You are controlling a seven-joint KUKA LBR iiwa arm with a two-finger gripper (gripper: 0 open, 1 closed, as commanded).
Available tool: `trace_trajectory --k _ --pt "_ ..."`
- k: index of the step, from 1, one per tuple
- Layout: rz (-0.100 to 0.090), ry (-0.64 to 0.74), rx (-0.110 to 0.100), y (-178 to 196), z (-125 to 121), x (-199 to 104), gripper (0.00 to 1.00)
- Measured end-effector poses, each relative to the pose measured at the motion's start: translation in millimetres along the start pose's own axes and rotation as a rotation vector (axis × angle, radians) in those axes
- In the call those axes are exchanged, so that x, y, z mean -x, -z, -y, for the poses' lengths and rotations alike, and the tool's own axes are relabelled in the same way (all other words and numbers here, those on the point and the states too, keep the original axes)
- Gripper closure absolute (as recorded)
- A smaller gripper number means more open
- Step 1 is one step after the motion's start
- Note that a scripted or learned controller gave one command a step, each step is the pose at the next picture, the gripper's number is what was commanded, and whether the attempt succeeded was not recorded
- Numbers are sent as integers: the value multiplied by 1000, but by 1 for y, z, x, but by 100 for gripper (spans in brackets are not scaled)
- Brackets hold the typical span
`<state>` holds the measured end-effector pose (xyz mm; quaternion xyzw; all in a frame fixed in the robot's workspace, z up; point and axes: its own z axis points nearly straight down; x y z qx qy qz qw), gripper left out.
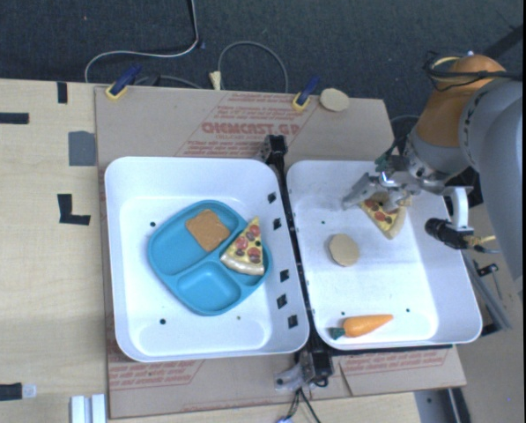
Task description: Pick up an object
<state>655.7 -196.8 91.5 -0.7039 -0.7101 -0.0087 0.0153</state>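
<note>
I see gripper fingers spread apart w/ pizza slice between them; round cookie just below jaws.

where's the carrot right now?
The carrot lies in the right bin, near its front edge, below the round cookie and well apart from the gripper over the pizza slice.

The arm is grey and rounded, with an orange band above the wrist and a metallic two-finger gripper of silver colour.
</note>
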Motion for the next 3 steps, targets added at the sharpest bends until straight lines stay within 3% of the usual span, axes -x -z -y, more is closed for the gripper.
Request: trace_trajectory --k 1,2,3 --pt "8 1 1 2 -1 2 0" --pt "-14 -4 -34 3 -14 11 0" --pt "-2 4 5 2 -1 8 0"
